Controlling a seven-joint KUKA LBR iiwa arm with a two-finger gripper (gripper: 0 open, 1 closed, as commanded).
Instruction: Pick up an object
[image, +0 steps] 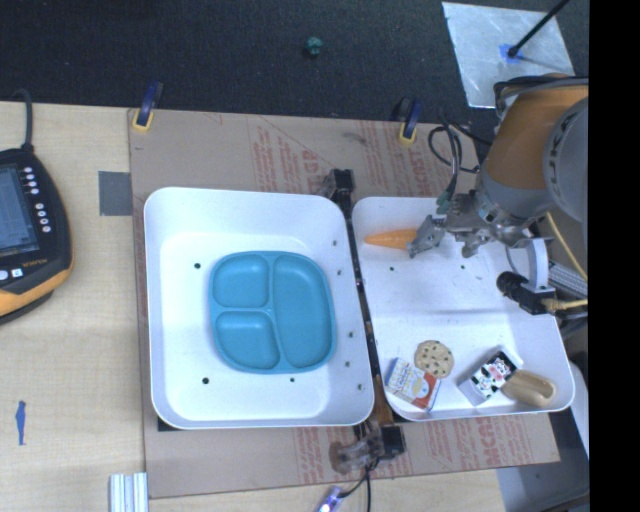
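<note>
Orange carrot (388, 239) beside gripper (428, 240).

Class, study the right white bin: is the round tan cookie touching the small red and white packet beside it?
Touching, as far as it shows. In the camera view the round tan cookie overlaps the upper right corner of the small red and white packet, with no gap between them.

A light wooden bench (70, 340) fills most of the frame, with a brown cardboard sheet (250, 160) laid across its middle and held by clamps at the upper edge. On the cardboard sit two white bins side by side, the left bin (170, 300) and the right bin (470, 300). A black and orange control pendant (25, 230) rests on the bare wood at the left edge.
</note>
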